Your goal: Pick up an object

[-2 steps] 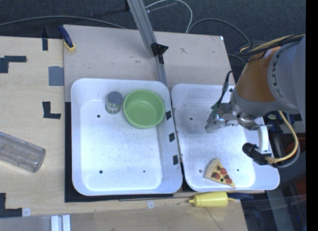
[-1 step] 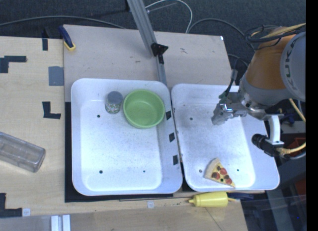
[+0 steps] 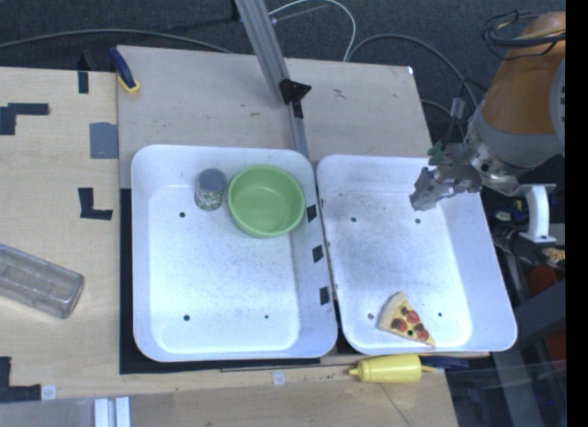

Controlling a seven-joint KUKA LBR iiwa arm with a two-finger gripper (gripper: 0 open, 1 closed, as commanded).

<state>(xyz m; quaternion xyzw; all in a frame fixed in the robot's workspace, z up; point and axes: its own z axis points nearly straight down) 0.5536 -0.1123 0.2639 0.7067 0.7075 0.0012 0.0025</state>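
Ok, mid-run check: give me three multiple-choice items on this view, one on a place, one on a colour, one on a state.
1. Where is the pizza slice?
A. left bin
B. right bin, near corner
C. on the bench

2. What colour is the bowl?
A. green
B. red
C. blue

3. How does the can stand relative to the bowl?
A. inside it
B. beside it, in the left bin
C. in the other bin

Answers: 1 B, it lies on the right bin floor; 2 A, plainly green; 3 B, it sits at the bowl's left. The end effector hangs above the right bin.

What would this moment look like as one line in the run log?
end effector: above right bin, upper right | pizza slice: right bin | green bowl, small jar: left bin
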